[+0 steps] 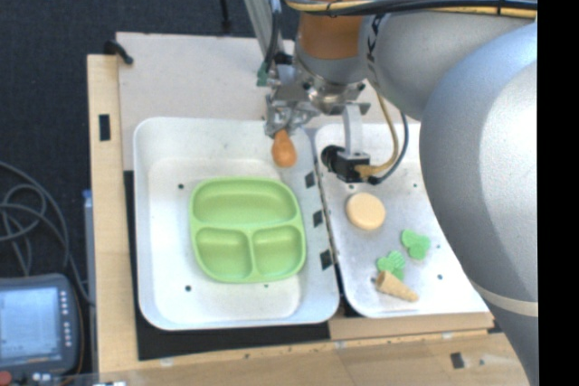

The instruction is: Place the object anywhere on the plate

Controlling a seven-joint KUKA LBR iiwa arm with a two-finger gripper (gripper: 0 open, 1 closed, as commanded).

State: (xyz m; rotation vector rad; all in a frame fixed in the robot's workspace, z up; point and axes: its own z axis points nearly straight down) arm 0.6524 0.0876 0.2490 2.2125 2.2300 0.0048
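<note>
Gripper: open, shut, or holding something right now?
Gripper: shut on the small orange object, hanging over the left bin, beyond the green plate.

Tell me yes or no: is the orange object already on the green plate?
No. The orange object sits just below the hand, above the green plate, beyond its far rim.

Even overhead light, soft shadows, mild glare on white bins (163,194), slight overall blur.

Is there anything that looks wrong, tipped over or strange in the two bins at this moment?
Nothing looks spilled or damaged. The green plate lies flat in the left bin. A small orange object sits just below the gripper, near the plate's upper right corner. The other toy foods lie in the right bin.
</note>
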